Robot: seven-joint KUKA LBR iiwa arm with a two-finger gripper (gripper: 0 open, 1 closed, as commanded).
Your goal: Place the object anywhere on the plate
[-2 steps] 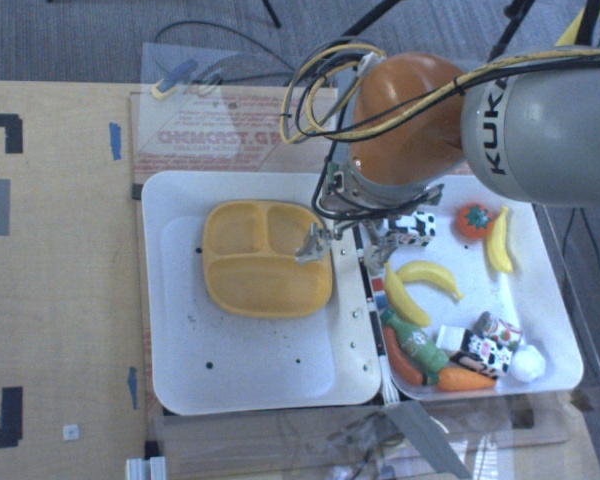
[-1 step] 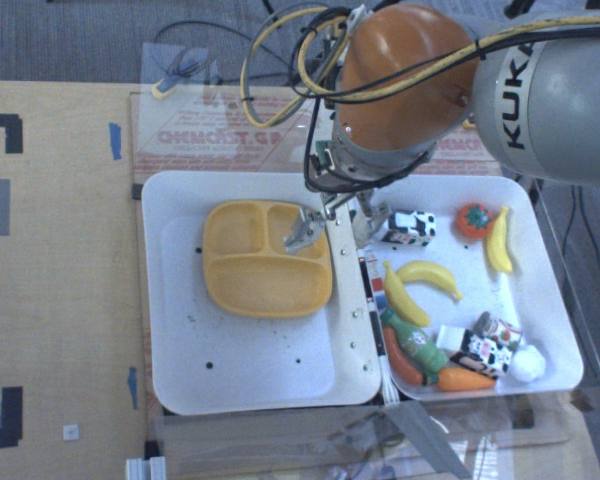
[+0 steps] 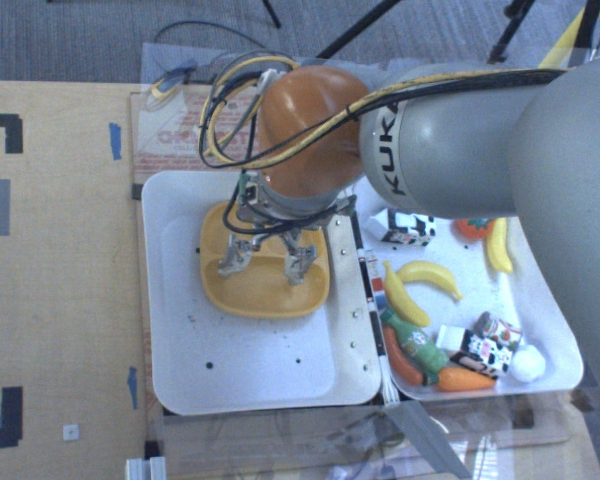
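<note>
Hanging over the left bin [image 3: 170,298], the hand [image 3: 268,260] has its two fingers spread apart, tips down over the yellow plate [image 3: 265,293], with nothing between them.

Plate: yellow, rounded square, shallow, lying flat in the upper right part of the left bin. Its right edge sits near the bin's right wall; its top edge is partly hidden under the arm's orange wrist [image 3: 305,138]. Open white floor lies to its left and below it, the widest room toward the bin's near edge.

Left bin: white, shallow, a few small dark specks on the floor.

Right bin [image 3: 555,313]: white, just beside the left one, walls touching along the middle. Contents crowded toward the lower half:
- banana [image 3: 430,276], long axis slanting from upper left to lower right;
- second banana [image 3: 401,300] just beside it, running steeply down to the right;
- third banana [image 3: 498,246] near the arm, nearly upright in the view;
- carrot [image 3: 468,379], long axis roughly left to right, near the lower wall;
- black-and-white spotted pieces [image 3: 410,228] at the upper left and lower right;
- white ball [image 3: 527,364] near the lower right corner.

Which of these is the task's thing cannot be told.

Counter [image 3: 50,268]: pale wood, bare room to the left of the bins, blue tape marks [image 3: 115,140] on it.
</note>
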